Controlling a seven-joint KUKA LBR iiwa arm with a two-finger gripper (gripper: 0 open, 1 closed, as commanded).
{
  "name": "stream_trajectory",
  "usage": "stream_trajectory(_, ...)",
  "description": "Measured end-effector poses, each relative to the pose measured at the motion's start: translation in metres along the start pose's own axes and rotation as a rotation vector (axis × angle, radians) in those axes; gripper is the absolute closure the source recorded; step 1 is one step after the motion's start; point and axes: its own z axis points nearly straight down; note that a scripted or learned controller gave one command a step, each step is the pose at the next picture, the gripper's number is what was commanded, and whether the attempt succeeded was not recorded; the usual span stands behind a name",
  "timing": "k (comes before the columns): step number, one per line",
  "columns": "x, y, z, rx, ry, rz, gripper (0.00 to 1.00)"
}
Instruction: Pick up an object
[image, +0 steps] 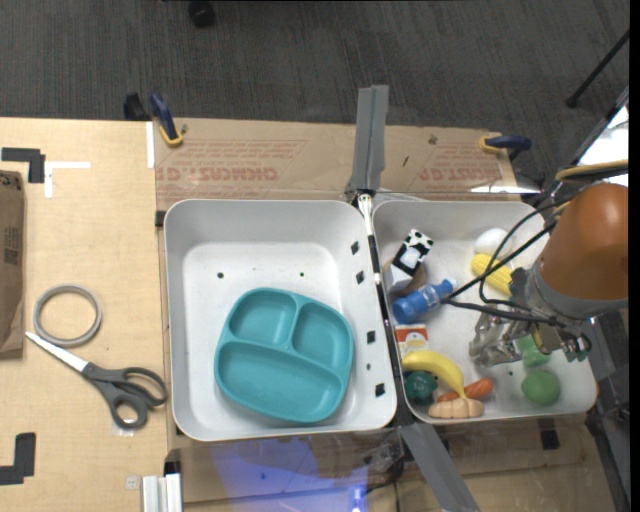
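Note:
The right bin (560, 215) holds several small toys: a black-and-white figure (411, 252), a blue bottle (421, 299), a yellow piece (489, 267), a white ball (490, 240), a banana (437, 366), a dark green piece (420, 385), a red piece (479, 388), a tan piece (456, 407) and a green ball (540, 387). My gripper (492, 344) is down in the right part of this bin, between the banana and the green ball. A green item (532, 347) lies right beside it. I see nothing held.
The left bin (190, 240) holds a teal divided plate (287, 353). Scissors (104, 378) and a tape roll (67, 313) lie on the bench at the left. Black cables (505, 255) loop from the arm over the right bin.

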Motion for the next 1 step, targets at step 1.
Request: stream_trajectory(1,0.0271,-0.0039,0.0000,0.000,0.001,0.051,0.00)
